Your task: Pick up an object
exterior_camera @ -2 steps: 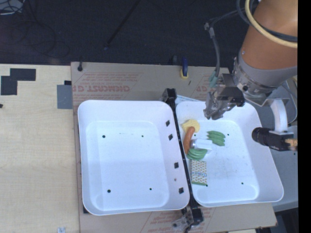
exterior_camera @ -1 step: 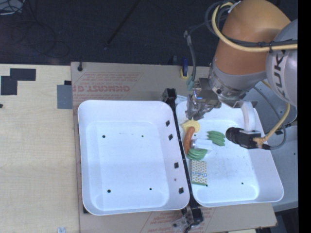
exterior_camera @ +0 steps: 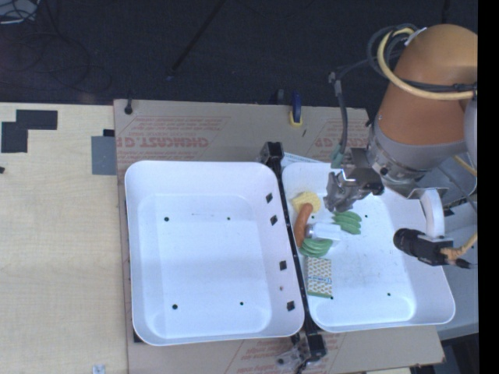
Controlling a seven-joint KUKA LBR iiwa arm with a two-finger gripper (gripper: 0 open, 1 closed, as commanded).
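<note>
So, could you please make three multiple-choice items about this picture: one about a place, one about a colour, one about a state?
1. In which bin do the small objects lie?
A. the left bin
B. the right bin
C. both bins

2. What colour is the long thin object beside the yellow object?
A. blue
B. orange
C. black

3. Where is the gripper?
A. above the left bin
B. outside both bins
C. above the objects in the right bin

Key: 1 B, the objects cluster by the right bin's left wall. 2 B, the orange object lies beside the yellow object. 3 C, the gripper hangs over the green objects.
</note>
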